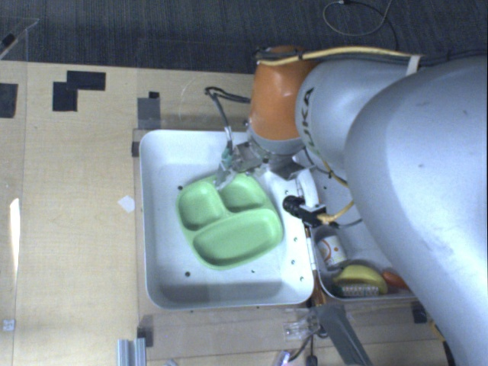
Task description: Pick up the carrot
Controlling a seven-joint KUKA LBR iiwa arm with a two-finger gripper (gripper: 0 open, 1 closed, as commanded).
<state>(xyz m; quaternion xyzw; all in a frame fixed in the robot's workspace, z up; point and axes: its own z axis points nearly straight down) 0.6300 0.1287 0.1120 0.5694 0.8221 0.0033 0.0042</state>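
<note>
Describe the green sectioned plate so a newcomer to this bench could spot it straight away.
Find the white bin on the left, the one not covered by the grey arm. Lying on its floor is the green plate, soft pale green and divided into three compartments. It is the sole green thing, unlike the yellow item in the neighbouring bin.

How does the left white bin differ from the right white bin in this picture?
The left bin lies almost fully in sight, while the arm covers most of the right bin. The left bin holds a green divided plate; the right bin holds a yellow banana-like thing and a small can. The gripper is over the left bin, not the right. Both are shallow and white.
</note>
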